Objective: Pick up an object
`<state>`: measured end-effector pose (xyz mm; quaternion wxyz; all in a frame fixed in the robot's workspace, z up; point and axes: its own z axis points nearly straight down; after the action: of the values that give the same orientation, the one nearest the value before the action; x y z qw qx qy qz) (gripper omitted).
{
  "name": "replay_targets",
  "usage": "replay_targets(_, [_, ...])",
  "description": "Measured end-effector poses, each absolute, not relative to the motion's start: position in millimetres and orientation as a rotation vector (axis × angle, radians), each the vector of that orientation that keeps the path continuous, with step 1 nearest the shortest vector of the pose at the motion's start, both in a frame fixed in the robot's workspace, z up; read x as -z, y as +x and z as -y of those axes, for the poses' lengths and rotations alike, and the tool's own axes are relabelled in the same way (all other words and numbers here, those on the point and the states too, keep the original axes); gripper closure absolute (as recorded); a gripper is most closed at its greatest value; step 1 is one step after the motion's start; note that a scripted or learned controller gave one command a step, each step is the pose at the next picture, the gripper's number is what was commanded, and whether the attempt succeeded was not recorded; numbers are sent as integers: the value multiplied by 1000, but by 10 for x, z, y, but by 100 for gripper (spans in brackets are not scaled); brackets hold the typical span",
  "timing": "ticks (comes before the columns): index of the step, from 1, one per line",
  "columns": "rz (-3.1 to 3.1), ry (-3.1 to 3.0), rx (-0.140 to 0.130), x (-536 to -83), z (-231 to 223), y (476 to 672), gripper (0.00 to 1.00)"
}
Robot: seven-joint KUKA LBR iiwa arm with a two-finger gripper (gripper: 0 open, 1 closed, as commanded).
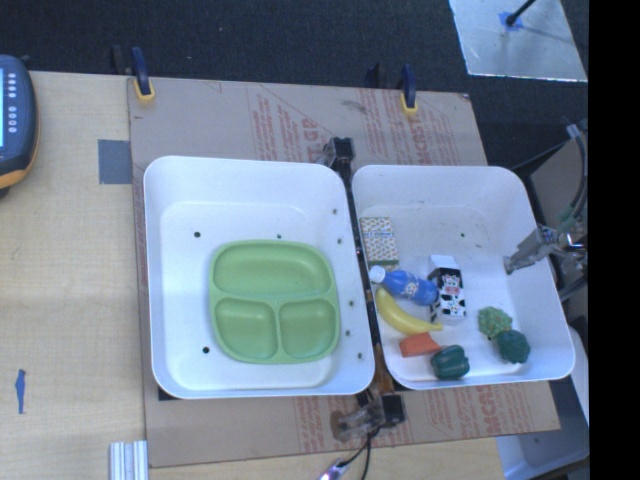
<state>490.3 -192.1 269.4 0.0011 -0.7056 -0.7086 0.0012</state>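
two shallow white bins side by side on a cardboard-covered bench. in the left bin (160, 268), a green three-compartment plate (273, 300), lying flat. in the right bin (470, 193), a cluster of toy food toward the near-left part: a small patterned box (378, 238), a blue bottle (408, 286) on its side, a banana (402, 316) just below and touching it, a black-and-white carton (447, 292) just beside, an orange block (419, 344), a green pepper (450, 363), and broccoli (495, 320) with a darker green piece (514, 346) near the right wall.

gripper (525, 258) low over the right bin's right edge, metal fingers reaching in from the right, nothing visibly between them; cannot tell how far apart.

nearest candidates: broccoli and the dark green piece, just below the fingertips. likely light, hollow plastic, stiff, a little slick; rounded and lumpy, so prone to rolling or squirting out of a pinch. best taken across the widest part, straight down, with the wall close on one side. carton probably easier: flat faces, firm.
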Motion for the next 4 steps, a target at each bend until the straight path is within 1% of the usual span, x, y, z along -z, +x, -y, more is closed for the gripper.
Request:
replay_targets(1, [2215,-2208,-13,-1487,2118,4725,0])
replay_targets(2, [2229,-2220,1,-1093,2071,4774,0])
replay_targets(3, [2229,-2216,-1,-1187,2071,4772,100])
replay_targets(4, [2239,-2221,8,-2144,2119,5539,100])
